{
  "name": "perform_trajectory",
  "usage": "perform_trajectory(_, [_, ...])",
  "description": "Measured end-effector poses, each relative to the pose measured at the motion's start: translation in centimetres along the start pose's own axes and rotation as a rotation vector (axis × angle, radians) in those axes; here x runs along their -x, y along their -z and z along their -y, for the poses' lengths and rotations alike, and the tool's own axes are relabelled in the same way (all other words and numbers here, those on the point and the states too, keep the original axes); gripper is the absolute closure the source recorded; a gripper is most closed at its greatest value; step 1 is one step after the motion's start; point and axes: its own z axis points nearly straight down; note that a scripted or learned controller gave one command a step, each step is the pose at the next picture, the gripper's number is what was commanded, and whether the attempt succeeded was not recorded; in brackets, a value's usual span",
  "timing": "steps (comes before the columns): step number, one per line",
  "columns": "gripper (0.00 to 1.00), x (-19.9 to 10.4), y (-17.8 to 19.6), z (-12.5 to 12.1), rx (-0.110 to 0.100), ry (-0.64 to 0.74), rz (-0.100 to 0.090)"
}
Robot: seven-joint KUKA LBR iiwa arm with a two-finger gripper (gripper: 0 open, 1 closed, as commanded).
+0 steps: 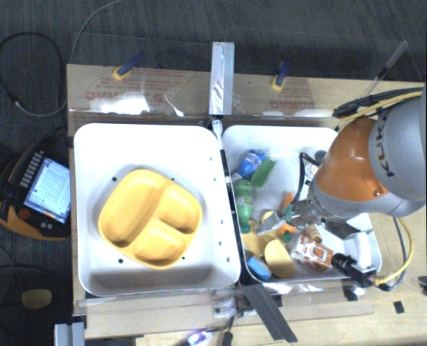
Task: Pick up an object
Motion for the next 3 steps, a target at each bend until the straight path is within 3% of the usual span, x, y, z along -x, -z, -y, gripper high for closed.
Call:
perform_trajectory(1, [1.0, -0.1, 0.8, -0.1, 0.0, 0.002, -0.002])
perform_trajectory(2, [1.0, 3.6, 1.1, 2.3, -0.009, 0.122, -0.005])
perform_trajectory(3, [1.0, -3.1, 8.9, -7.3, -0.009, 0.022, -0.003])
